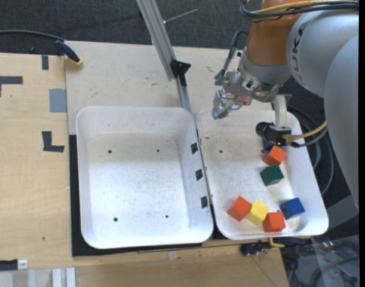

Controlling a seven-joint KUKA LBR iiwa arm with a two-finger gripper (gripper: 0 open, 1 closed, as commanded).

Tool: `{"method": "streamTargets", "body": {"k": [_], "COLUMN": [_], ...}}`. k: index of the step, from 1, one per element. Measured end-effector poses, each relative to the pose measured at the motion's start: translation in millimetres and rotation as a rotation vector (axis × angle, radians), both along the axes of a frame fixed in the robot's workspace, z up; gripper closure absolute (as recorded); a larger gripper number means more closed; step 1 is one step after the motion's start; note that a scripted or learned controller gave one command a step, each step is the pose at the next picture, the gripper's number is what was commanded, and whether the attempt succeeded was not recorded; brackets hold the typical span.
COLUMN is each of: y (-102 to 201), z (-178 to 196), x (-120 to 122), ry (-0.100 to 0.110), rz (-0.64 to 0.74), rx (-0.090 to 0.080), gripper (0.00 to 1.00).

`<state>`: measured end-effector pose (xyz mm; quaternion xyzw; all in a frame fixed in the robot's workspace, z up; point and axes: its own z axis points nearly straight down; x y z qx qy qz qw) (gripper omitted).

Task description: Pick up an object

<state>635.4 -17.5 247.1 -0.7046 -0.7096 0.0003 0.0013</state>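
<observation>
My gripper [220, 111] hangs above the far left corner of the right bin [230, 160], with nothing seen between its fingers. The blocks lie well away from it. An orange block [276, 155] and a dark green block [271, 174] rest by the right wall. Near the front edge sit an orange block [239, 208], a yellow block [258, 211], another orange block [274, 221] and a blue block [293, 207], close together.
The left bin [92, 160] adjoins the right one along a shared rim with black clips [199, 173]. A slanted metal pole [161, 37] crosses above the far side. A yellow-tipped cable [68, 51] lies on the bench at the far left.
</observation>
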Motion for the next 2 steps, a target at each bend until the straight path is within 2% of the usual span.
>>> {"method": "streamTargets", "body": {"k": [1,2], "y": [55.2,117.4], "z": [6.1,-4.9], "x": [-2.8,-3.3], "ry": [-0.002,0.0], "rz": [0.0,0.001], "rx": [0.001,0.0], "gripper": [1.0,1.0]}}
